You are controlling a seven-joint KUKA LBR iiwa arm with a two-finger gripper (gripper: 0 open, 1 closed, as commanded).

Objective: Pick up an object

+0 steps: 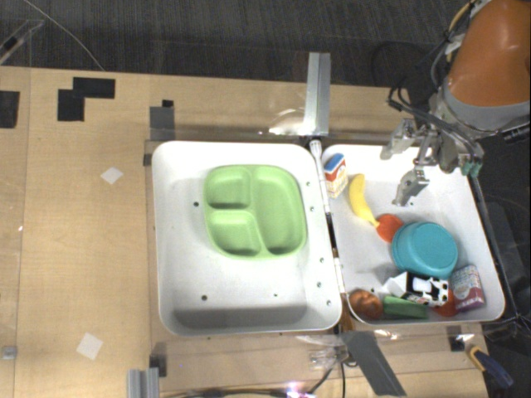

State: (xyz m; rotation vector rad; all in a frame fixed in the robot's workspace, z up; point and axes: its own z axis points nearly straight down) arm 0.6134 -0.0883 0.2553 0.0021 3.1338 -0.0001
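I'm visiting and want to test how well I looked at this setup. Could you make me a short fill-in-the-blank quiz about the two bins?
1. The green divided tray lies in the ____ bin.
2. The banana lies between the small carton and the ____ bowl.
3. The gripper hangs over the ____ bin.
4. The tray has ____ compartments.

Missing words: left; blue; right; three

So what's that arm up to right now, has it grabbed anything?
Gripper above right bin, nothing between its fingers. Banana just to its left, untouched. Teal bowl close below.
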